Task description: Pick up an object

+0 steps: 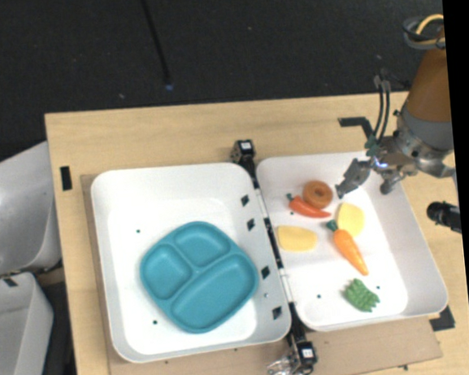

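**Station check: gripper over the right bin, spread and empty**

From my remote seat I see the desk (68, 148) carrying two white bins side by side. The left bin (116, 234) holds a teal divided plate (197, 276) with three compartments, lying flat and slightly rotated.

The right bin (405, 274) holds the toy foods. I count six pieces:
- A brown ring-shaped piece, like a doughnut (318, 192), near the bin's far side.
- A red chilli-like piece (308, 209), touching the doughnut on its near-left side.
- A pale yellow rounded piece (297, 237), just beside the wall shared with the left bin.
- A brighter yellow rounded piece (350, 217), to the right of the chilli.
- An orange carrot (350, 250) with a small green top, lying at a slant; its top end touches the brighter yellow piece.
- A green, knobbly piece (361, 295), apart from the rest, toward the near edge.

The arm (431, 100) reaches in from the right. The gripper (372, 175) hangs over the far right part of the right bin. Its two fingers are spread wide, one toward the doughnut, the other toward the bin's right wall. Nothing sits between them. I cannot tell its height above the bin floor.

All six pieces rest in the bin.
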Tool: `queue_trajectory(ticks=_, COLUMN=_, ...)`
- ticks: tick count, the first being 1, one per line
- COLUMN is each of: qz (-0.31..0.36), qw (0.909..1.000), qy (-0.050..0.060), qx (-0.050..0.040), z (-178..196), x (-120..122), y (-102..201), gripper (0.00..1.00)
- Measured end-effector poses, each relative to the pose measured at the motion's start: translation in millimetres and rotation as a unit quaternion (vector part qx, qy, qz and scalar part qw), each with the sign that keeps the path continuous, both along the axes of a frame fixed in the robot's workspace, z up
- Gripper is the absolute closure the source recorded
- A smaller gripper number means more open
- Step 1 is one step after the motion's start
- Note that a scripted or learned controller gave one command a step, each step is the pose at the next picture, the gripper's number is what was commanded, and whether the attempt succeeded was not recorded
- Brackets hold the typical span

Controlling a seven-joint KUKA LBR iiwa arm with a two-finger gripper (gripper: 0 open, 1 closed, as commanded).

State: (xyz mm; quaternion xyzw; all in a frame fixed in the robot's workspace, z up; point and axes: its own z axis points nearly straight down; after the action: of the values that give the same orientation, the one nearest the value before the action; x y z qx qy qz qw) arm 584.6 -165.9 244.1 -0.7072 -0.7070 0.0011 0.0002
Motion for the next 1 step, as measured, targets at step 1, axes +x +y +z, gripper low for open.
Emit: queue_trajectory(ticks=1, qz=-0.001, qw=1.0000, qy=0.000, qx=-0.0001, z=-42.1, x=0.5, y=0.8, gripper=0.00)
